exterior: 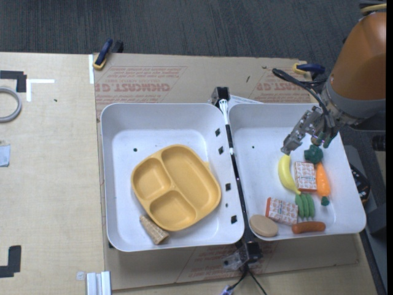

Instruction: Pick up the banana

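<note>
Lying in the right bin (264, 118), the one banana (285, 173) curves just below the end effector (307, 137), apart from it, with nothing between the fingers. The end effector hangs over the upper part of that bin; whether its fingers are spread or pressed together cannot be told from this slant.

Just right of the banana and below the end effector sit one patterned box (305, 176), one carrot (323, 182) and one piece of broccoli (314, 153), the broccoli nearest the fingers. Further below come one bunch of green beans (305, 205), a second patterned box (282, 210), one sausage (308, 227) and one round cookie (264, 226).

Well to the left of the end effector, the left bin (123, 128) holds one yellow divided plate (175, 187) and one wafer (153, 230) at its lower edge. Both bins rest on the bench (49, 183).
</note>
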Controlling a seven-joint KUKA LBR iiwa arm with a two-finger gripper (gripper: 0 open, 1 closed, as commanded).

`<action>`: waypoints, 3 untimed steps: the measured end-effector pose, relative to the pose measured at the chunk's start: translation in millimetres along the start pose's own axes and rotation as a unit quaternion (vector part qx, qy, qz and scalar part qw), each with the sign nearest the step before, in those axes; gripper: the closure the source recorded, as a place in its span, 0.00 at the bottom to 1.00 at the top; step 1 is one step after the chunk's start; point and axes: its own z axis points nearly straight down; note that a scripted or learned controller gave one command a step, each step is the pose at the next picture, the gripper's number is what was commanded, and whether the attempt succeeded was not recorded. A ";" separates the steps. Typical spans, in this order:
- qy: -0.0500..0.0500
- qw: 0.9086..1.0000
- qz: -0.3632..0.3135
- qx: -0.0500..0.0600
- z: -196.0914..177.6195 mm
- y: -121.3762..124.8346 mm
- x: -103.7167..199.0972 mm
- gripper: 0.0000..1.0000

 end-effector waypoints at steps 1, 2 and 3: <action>0.001 0.993 -0.115 0.000 127.8 -45.4 23.0 1.00; 0.001 0.971 -0.240 0.000 170.4 -19.4 -38.5 1.00; 0.000 0.947 -0.322 -0.001 70.3 -5.5 13.5 1.00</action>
